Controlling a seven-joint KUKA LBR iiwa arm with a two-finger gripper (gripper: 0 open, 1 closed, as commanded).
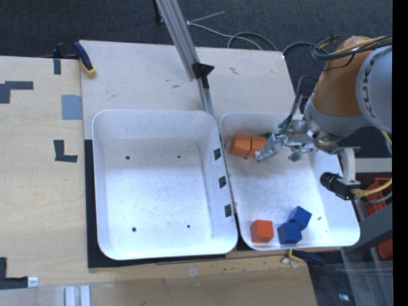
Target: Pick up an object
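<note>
Broadly, the counter (pixel 38 171) bears a left bin (pixel 153 183) and a right bin (pixel 280 183). Over the right bin's far end, the end effector (pixel 271 146) touches an orange block (pixel 245 145); its grip can't be judged. Near the front lie a smaller orange cube (pixel 261 231) and two blue blocks (pixel 294 225).

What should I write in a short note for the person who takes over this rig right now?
Gripper: low in the right bin, at the far end, right beside the orange block; a grasp cannot be confirmed.
Things: another orange block and two blue blocks at the bin's near end.
Done: arm has reached the far orange block.
Left: close on it, lift it, confirm it comes up.
</note>
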